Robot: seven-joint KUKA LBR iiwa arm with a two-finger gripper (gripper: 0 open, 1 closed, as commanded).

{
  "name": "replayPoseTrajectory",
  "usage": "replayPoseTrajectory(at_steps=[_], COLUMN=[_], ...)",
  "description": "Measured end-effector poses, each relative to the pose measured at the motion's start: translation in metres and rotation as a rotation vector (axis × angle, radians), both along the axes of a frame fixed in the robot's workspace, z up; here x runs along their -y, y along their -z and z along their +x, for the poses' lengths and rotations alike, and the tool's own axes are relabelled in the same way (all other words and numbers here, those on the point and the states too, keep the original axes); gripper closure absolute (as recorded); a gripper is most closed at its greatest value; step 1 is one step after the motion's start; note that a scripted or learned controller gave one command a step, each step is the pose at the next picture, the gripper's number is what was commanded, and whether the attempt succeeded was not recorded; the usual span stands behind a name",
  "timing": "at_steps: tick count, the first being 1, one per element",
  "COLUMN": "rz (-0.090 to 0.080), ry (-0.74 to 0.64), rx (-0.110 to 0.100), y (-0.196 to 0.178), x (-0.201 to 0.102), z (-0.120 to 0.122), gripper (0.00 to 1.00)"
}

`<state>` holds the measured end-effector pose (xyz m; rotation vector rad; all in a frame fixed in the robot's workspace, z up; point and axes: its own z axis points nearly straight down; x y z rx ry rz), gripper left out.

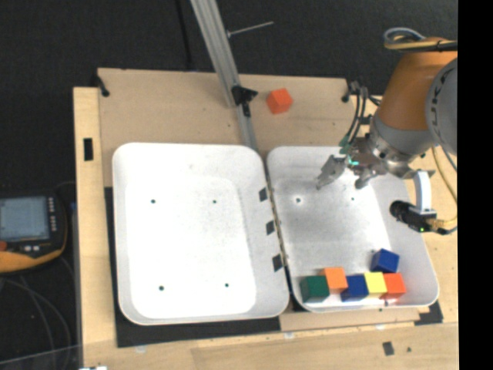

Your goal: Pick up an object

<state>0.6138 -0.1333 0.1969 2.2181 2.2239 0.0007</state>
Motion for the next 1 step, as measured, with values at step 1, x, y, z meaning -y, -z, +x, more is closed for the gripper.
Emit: replayPoseTrajectory(at_steps=[1], rz=[0.000], ry=[0.006], rx=[0.001], y=[0.1005], x=[0.0156], z=[-0.0830], gripper=[0.00])
